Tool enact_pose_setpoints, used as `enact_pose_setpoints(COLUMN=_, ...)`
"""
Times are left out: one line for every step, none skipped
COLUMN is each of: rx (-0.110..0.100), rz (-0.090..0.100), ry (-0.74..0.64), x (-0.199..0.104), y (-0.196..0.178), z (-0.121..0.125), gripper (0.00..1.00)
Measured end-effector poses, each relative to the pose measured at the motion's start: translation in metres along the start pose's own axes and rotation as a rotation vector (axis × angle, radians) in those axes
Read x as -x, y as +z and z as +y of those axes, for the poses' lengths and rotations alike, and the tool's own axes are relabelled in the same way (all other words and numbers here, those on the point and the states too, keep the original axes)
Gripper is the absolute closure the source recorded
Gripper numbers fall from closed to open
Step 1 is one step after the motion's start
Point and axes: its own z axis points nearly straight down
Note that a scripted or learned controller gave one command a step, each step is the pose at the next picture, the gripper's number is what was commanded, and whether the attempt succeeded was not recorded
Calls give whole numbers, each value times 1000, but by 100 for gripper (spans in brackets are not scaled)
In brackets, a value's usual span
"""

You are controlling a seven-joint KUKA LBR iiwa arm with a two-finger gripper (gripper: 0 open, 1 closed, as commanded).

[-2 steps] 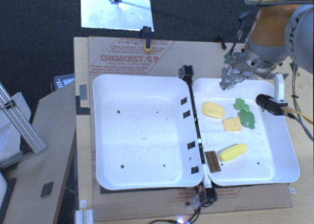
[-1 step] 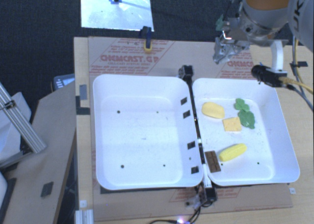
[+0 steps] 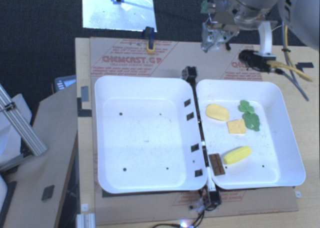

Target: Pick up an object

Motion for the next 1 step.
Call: enact_pose_setpoints(rx=-15, rz=-1, ry=2, x=-56, y=94, z=-51, gripper=100)
